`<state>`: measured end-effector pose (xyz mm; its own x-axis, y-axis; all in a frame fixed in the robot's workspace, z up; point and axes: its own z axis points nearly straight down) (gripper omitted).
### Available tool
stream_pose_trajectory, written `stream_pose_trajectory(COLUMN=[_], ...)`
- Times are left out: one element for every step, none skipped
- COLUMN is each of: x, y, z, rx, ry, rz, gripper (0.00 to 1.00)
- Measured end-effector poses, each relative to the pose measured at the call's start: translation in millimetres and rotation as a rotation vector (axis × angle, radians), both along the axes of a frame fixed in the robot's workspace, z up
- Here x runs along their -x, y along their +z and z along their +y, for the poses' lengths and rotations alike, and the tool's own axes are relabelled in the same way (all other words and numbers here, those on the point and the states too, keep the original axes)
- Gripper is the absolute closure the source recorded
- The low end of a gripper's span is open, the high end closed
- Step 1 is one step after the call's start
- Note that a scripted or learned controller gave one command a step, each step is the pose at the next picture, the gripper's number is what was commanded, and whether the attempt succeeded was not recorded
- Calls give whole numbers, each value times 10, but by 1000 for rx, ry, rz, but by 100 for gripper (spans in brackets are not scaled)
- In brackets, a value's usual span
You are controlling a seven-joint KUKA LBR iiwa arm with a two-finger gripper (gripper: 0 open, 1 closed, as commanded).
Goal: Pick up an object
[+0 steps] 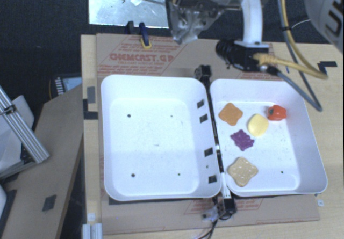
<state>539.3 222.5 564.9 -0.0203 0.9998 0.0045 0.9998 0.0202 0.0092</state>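
The right bin [306, 152] holds several small items: an orange piece [230, 114], a yellow piece [258, 124], a red tomato-like item [276, 113], a purple bunch of grapes [242, 139] and a tan cracker-like piece [242, 171]. My gripper [185, 27] hangs high above the bench, behind the far edge of the left bin, well away from all the items. Nothing shows between its fingers.
The left bin [153, 136] sits beside the right one, joined along a black-clipped seam [212, 130]. Yellow and grey cables [293, 63] run across the far right. A blue-and-yellow clamp [144, 36] stands at the back edge of the cardboard.
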Motion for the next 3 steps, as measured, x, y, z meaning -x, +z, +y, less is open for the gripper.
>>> stream_pose_trajectory(x=[475, 537, 530], y=[-310, -301, -429], z=[-632, -134, 120], rx=[5, 2, 4], ry=[-24, -12, -16], rz=[11, 8, 9], gripper=[100, 100, 100])
